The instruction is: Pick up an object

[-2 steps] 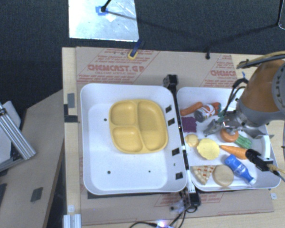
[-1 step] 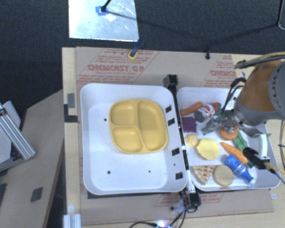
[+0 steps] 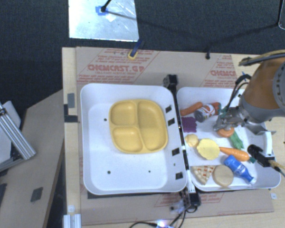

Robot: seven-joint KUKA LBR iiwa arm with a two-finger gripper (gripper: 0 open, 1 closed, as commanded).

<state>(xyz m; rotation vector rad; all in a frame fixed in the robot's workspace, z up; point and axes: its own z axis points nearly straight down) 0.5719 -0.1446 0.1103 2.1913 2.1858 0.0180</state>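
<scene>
L bin (image 3: 92, 175): holds a yellow divided plate (image 3: 137, 126) w/ three compartments, lying flat near the bin's middle.

R bin (image 3: 270, 179): toy food scattered. Far L side, a purple block (image 3: 188, 124); above it a hot dog (image 3: 192, 109), long axis running L-low to R-high. Just R of that a small red-and-white can (image 3: 208, 111) on its side. Lower down: small pale round piece (image 3: 192, 140), yellow chip-like piece (image 3: 208, 148), pizza slice (image 3: 203, 173) at the near edge, tan round cookie (image 3: 223, 175) beside it. Carrot (image 3: 234, 153) lies roughly L-R, tip pointing L, slightly tilted down to the R. Blue bottle (image 3: 239, 169) lies diagonal, cap end to lower R. Green piece (image 3: 237, 140) just above the carrot.

Gripper (image 3: 223, 124) is low over R bin's middle, right over an orange round object (image 3: 226, 132) that peeks out under it. Can't tell if fingers are apart or closed, or if anything is grasped. Arm (image 3: 268, 87) enters from R.
</scene>
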